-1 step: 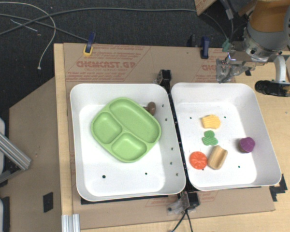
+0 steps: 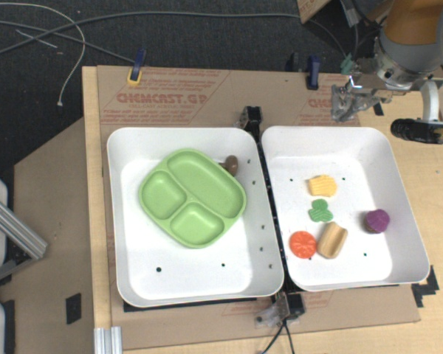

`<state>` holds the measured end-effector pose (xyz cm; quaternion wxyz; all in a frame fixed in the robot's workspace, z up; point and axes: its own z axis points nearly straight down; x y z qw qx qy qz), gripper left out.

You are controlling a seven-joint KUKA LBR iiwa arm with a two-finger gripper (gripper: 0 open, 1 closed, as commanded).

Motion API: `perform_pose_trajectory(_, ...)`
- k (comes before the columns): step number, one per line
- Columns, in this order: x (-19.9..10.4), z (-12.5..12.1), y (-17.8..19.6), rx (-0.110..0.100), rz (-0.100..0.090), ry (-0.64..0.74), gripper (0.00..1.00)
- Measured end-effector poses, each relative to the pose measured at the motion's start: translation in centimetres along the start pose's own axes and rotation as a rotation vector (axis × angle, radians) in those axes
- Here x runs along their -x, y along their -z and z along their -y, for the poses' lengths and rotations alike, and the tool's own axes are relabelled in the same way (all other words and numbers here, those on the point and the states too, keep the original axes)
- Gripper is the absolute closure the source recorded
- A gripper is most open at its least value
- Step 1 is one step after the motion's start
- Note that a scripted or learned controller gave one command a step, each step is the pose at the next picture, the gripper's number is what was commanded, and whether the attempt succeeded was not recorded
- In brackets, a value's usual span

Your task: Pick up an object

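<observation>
**Objects lie in both bins, gripper at upper right**

Objects sit untouched. At frame left, the left bin (image 2: 125,198) holds a green divided plate (image 2: 193,198) and a small brown piece (image 2: 231,165) touching its upper right edge. The right bin (image 2: 399,198) holds a yellow piece (image 2: 322,186), green piece (image 2: 320,212), orange-red piece (image 2: 303,244), tan piece (image 2: 332,240) and purple ball (image 2: 376,220). The gripper (image 2: 347,103) hangs above the bench (image 2: 170,98), beyond the right bin's upper edge, holding nothing.

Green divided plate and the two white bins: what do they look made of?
Green divided plate: likely moulded plastic, matte, uniform colour with soft rounded compartment ridges. Left bin and right bin: probably thin formed plastic, smooth with rounded rims; hard to confirm.
</observation>
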<state>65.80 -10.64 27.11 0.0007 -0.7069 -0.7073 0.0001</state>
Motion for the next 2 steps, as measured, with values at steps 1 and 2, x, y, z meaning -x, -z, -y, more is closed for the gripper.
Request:
perform_pose_trajectory(1,-0.3,-0.2,-6.3,-0.007,-0.001,0.0,0.0)
perform_pose_trajectory(2,-0.3,-0.7,-10.3,-0.001,0.0,0.0,0.0)
